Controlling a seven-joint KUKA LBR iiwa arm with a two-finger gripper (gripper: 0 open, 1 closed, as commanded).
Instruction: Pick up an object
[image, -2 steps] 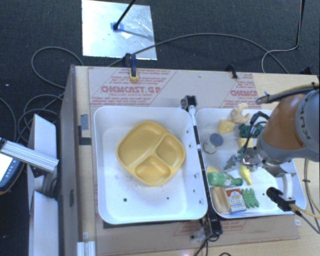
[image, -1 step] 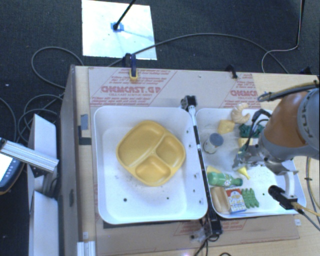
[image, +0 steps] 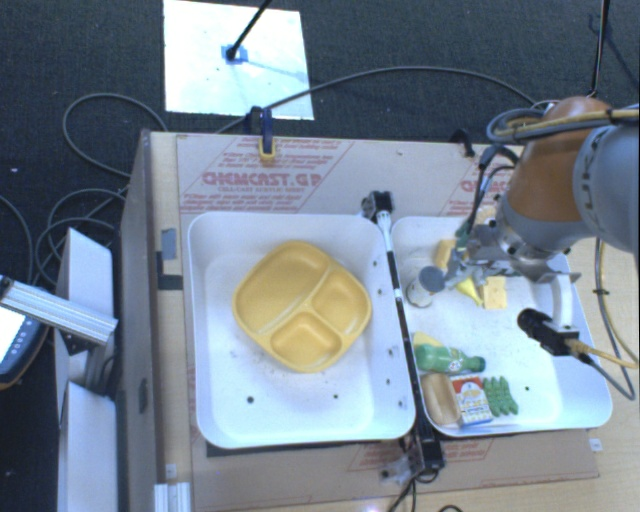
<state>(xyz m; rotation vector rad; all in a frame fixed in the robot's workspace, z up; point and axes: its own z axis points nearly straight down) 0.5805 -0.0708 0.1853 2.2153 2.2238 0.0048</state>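
Observation:
My gripper (image: 463, 264) reaches down into the right bin (image: 590, 400) near its back left part. It hangs over a cluster of yellow pieces: one (image: 445, 252) at its left and a yellow wedge with a square slice (image: 487, 291) just below it. A grey cup (image: 424, 284) lies on its side just left of the gripper. The view does not show whether anything is held.
At the right bin's front lie a green bottle (image: 451, 358), a bun (image: 438, 392), a red and white carton (image: 472, 401) and a green pod-like toy (image: 501, 396). The left bin (image: 215, 400) holds a yellow divided plate (image: 302, 304). A black divider (image: 397, 300) runs between the bins.

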